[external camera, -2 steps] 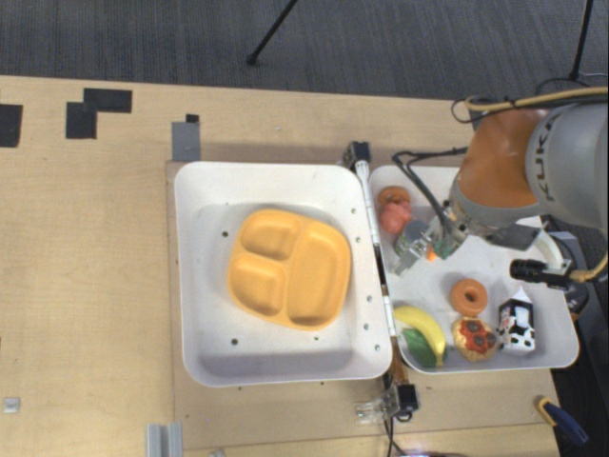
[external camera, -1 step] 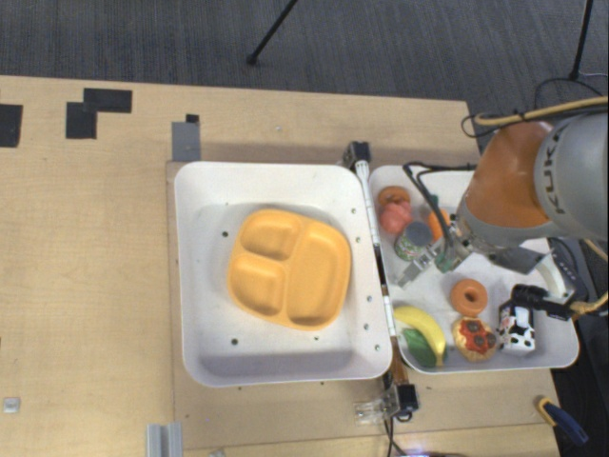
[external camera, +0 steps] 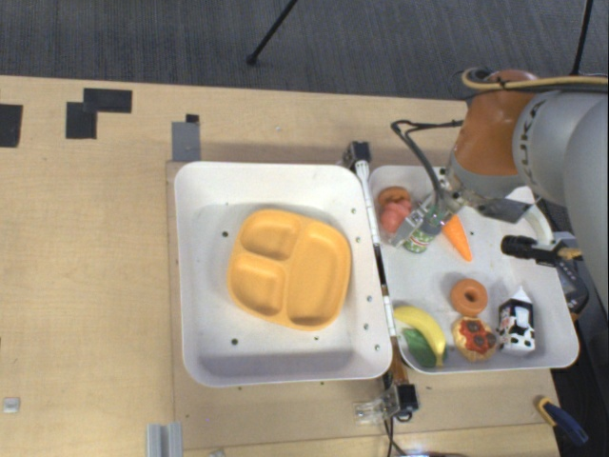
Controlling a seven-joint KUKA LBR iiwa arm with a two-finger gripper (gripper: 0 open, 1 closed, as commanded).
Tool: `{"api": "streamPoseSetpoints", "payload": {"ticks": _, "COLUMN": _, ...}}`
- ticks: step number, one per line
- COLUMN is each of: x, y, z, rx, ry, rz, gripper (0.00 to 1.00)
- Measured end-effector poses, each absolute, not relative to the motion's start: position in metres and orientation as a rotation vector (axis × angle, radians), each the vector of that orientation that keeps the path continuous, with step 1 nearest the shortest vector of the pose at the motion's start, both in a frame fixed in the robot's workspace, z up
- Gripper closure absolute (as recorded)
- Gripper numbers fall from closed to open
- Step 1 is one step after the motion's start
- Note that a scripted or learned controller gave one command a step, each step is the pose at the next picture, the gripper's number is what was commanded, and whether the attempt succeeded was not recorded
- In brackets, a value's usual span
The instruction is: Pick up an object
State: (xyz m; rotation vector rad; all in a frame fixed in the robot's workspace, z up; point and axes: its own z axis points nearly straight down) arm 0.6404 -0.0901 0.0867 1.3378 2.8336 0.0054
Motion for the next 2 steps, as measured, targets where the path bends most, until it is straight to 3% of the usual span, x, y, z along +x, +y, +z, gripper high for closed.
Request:
{"api": "streamPoseSetpoints", "payload": {"ticks": 1, "x": 0.597, "y": -0.100, "z": 0.088, "rx": 1.230, "ry": 2.881, "rz": 0.005, "gripper": 0.00}}
{"api": "streamPoseSetpoints", "payload": {"ticks": 2, "x": 0.545, "y": -0.101, "z": 0.089, "rx": 0.521, "ry": 3.082, "rz": 0.002, "gripper": 0.00}}
